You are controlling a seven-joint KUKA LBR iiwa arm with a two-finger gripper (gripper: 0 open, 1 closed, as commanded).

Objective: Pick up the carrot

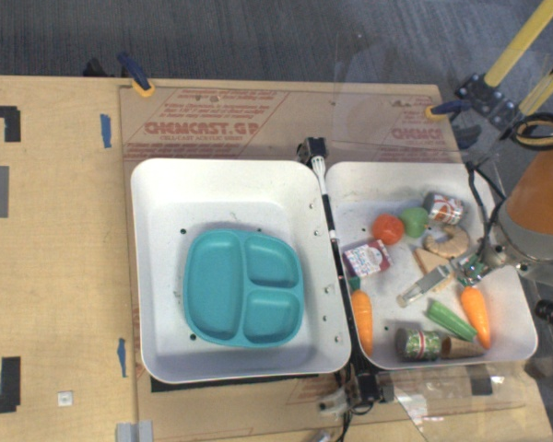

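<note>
Two orange carrots lie in the right bin [525,339]. One carrot [361,320] rests along the bin's left wall near the front, its green top pointing back. The other carrot [476,312] lies near the right wall, stem end close to the arm's wrist. My gripper [417,290] reaches in from the right and hangs low over the middle of the bin, between the two carrots. Neither carrot is in it. The grey arm with its orange band sits at the right edge.
The right bin also holds a red tomato [387,228], a green lime [415,221], a small can [444,210], a tan bread ring [448,241], a purple packet [366,260], a green vegetable [450,319] and a jar [422,343]. A teal divided plate [242,285] lies in the left bin [157,201].
</note>
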